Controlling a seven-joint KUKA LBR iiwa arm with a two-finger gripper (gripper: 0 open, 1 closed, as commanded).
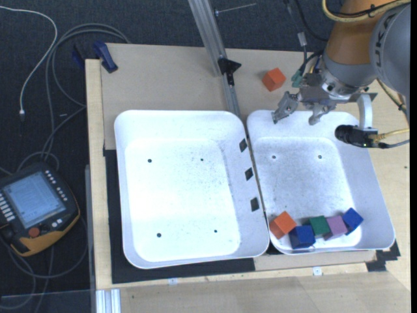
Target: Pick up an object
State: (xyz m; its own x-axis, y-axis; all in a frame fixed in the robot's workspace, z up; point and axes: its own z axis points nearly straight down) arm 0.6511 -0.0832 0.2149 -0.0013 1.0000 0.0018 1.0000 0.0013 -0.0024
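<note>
Gripper (299, 111) up over the far edge of the right bin (365, 155), jaws spread open, nothing between them.

Blocks all bunched along the near edge of that same bin, well apart from the gripper: orange block (283, 223) at the near left corner, dark blue block (301, 236) just beside it, then green block (319, 226), purple block (337, 225) and blue block (352, 219) in a row toward the right.

So, straight across the bin floor from far edge to near edge to reach any of them. Orange block likely the easiest pick, sitting at the end of the row with free room on one side.

Another orange block (274, 79) out on the bench, past the far edge of the bin, close to the gripper. Left bin (130, 175) beside it all.
</note>
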